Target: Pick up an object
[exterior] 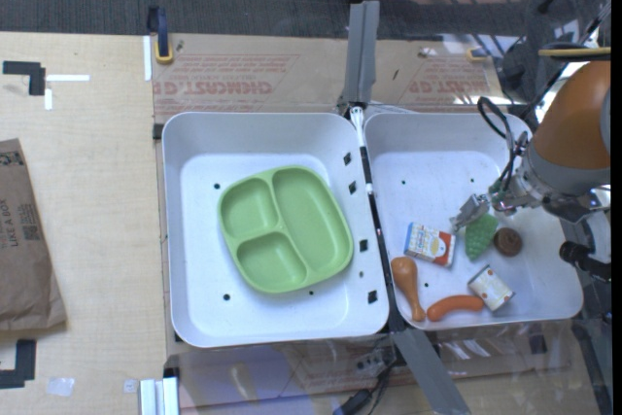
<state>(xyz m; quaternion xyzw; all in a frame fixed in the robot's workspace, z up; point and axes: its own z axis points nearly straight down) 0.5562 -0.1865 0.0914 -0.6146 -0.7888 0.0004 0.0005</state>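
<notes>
Pale wooden bench [87, 238] carries two shallow white bins side by side. Largest among the contents, a green divided plate [285, 229] lies flat in the left bin [185, 209]. The right bin [428, 146] holds the small things: a chicken drumstick [408, 285] by its left wall, a sausage [454, 307] touching the drumstick's end, a small blue-and-white carton [430, 244], a green toy [480, 236], a white packet [491, 288] and a brown ball [507, 241]. The gripper [483, 206] hangs just above the green toy, its nearest target; whether its claw is spread or closed cannot be told. A good pick probably needs a straight descent centred on the toy, clear of the carton and ball crowding either side.
</notes>
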